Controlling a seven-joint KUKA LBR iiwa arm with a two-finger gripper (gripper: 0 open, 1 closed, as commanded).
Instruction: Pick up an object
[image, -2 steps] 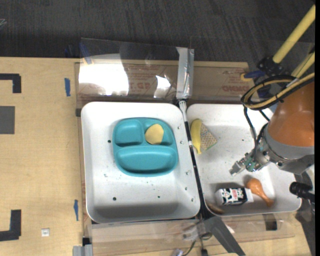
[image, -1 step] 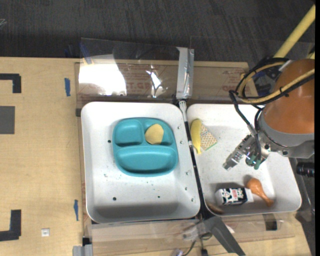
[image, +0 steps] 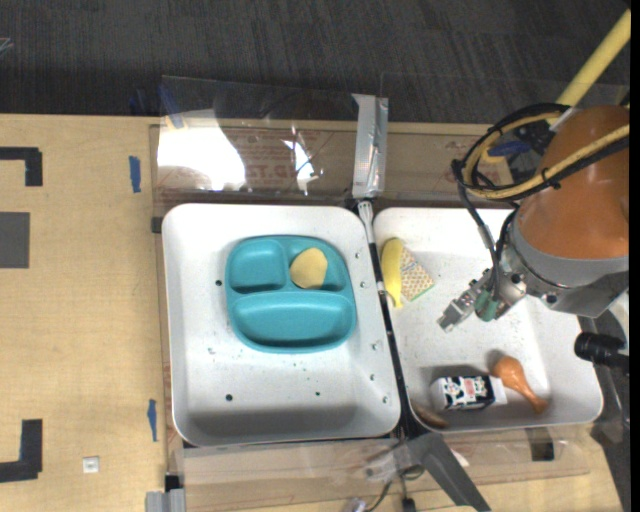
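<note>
A small black-and-white patterned carton (image: 466, 391) lies on its side at the near edge of the right shallow white bin (image: 570, 400), with an orange carrot-shaped toy (image: 519, 379) just beside it. Above them the grey arm's two-finger gripper (image: 458, 312) hangs over bare bin floor, nothing between its tips; whether it is spread or closed cannot be told. By the divider lies a yellow banana (image: 391, 270) touching a speckled pale wedge (image: 416, 278). In the left white bin (image: 190, 300) a teal compartment plate (image: 290, 320) holds a yellow lemon-like lump (image: 309, 268) in its upper right compartment.
</note>
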